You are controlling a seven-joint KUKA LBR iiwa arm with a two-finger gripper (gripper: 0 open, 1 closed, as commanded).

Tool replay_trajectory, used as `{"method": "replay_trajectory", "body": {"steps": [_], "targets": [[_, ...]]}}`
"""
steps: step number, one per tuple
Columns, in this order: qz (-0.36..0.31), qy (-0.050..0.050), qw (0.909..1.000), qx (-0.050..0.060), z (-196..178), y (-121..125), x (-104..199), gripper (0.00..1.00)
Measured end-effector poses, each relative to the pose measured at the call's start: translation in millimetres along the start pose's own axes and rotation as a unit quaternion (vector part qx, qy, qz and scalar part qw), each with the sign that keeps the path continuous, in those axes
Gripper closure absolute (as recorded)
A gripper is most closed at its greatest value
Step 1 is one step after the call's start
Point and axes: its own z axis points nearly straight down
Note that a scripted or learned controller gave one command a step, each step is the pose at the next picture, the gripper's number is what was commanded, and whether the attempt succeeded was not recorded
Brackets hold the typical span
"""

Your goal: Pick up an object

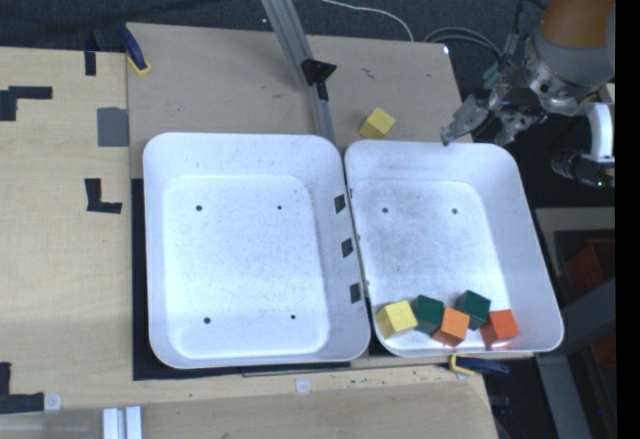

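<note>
Several small blocks lie bunched at the near edge of the right bin [520, 217]: a yellow block [397, 316], a dark green block [429, 310], an orange block [453, 325], a second green block [473, 306] and a red-orange block [499, 326]. Another yellow block [378, 123] sits on the bench beyond the bins. My gripper [483, 119] hangs above the far right corner of the right bin, well away from the blocks. Its fingers look spread with nothing between them.
The left bin [160, 227] adjoins the right one. A grey metal bar [285, 17] slants down from the top to the seam between the bins. White cable [370, 12] runs across the bench's far edge. Tape marks dot the left bench.
</note>
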Motion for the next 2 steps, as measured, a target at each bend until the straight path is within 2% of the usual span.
{"method": "replay_trajectory", "body": {"steps": [1,2], "targets": [[-0.003,0.002,1.0,0.003,97.4,46.5,73.9,0.0],[-0.001,0.001,1.0,-0.004,27.8,45.0,99.7,0.0]]}}
